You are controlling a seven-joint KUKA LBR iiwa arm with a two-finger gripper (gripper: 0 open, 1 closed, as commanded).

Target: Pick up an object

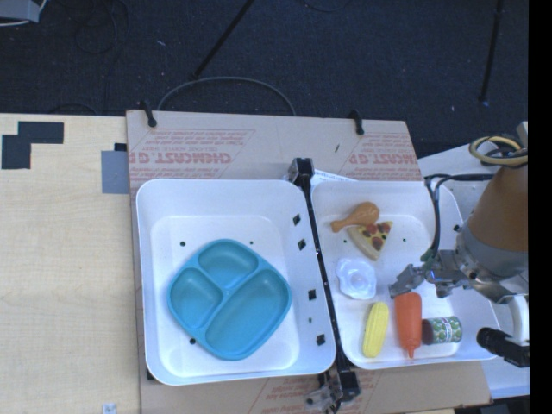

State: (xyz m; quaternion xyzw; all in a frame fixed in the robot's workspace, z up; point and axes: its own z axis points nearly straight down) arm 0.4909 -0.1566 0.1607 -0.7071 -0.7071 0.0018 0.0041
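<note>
The right bin holds a brown drumstick, a pizza slice, a white fried egg, a yellow corn cob, an orange carrot and a small green can. My gripper hangs low over the bin's right side, just above the carrot's upper end and to the right of the egg. I see nothing held in it.
A blue divided plate lies in the left bin. A black divider runs between the two bins. The arm's grey and orange body covers the right bin's far right edge.
</note>
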